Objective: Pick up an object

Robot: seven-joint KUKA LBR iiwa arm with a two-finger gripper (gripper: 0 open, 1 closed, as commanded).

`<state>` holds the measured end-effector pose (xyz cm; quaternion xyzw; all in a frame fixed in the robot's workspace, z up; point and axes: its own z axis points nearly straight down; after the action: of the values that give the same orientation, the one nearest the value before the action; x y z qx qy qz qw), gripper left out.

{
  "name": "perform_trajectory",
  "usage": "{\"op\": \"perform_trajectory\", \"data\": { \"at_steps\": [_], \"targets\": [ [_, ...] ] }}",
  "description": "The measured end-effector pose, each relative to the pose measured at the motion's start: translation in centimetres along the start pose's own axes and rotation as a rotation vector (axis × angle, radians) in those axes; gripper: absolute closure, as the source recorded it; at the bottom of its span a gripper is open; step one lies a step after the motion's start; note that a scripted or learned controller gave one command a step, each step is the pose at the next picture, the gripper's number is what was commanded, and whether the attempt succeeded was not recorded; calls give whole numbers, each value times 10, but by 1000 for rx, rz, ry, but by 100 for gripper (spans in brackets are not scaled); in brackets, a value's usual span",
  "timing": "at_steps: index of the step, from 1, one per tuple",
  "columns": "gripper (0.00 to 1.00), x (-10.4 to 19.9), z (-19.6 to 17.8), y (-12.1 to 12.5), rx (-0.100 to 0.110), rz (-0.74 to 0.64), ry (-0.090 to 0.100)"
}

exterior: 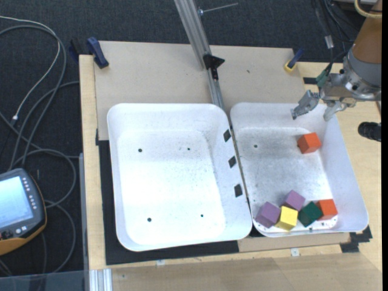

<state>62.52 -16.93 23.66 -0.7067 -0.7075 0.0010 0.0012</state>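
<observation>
My gripper (317,109) hangs over the far right edge of the right bin (267,162), its two fingers spread apart with nothing between them. An orange cube (308,143) lies alone in that bin, a short way in front of the fingers. At the bin's near edge sits a cluster: two purple cubes (268,214) (294,199), a yellow cube (288,217), a dark green cube (310,213) and a second orange cube (327,208).
The left bin (163,174) lies beside the right one, with black clips (232,160) along the shared rim. A metal pole (194,29) slants up from the back of the bench. Blue and yellow clamps (97,51) (293,60) hold the board's far corners.
</observation>
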Motion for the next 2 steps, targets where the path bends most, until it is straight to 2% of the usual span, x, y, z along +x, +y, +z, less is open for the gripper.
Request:
{"op": "perform_trajectory", "data": {
  "at_steps": [1, 2],
  "targets": [
    [0, -47, 93, -18, 7, 5, 1],
    [0, -47, 140, 36, -5, -2, 0]
  ]
}}
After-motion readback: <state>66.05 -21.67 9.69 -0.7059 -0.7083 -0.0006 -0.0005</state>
